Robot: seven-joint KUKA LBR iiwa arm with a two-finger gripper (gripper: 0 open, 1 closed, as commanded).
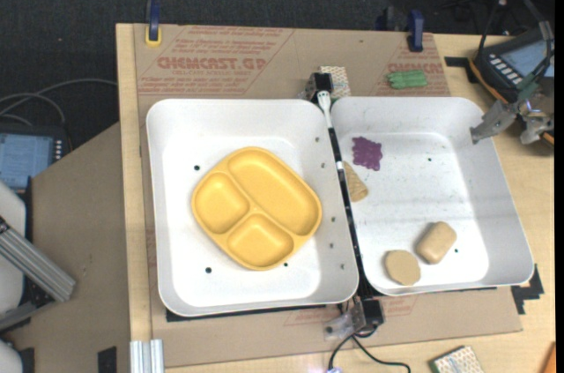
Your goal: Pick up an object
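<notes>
Nearest the camera, in the right bin (493,186), two small tan lumps are seen near its front edge: a rounded one (404,267) and, just beside it and slightly farther back, a blockier one (435,242). Both are judged to be light and probably somewhat soft, and either could be taken across its narrow width; the pair lie close together, so the outer faces are the safer places to grip. In the left bin (167,186) a yellow divided plate (256,207) is laid flat; it is judged stiff, smooth and broad, and could only be caught by its rim. Farther back in the right bin, a tan wedge (355,182) rests against the wall shared by the bins, and a flat purple piece (367,152) lies just behind it; it is likely too thin to be pinched easily. Beyond the bins, a green object (407,80) sits on the tabletop (220,63). At the right bin's far right rim the gripper (486,126) is seen, well apart from the tan lumps; whether the jaws are wide or narrow cannot be told.
</notes>
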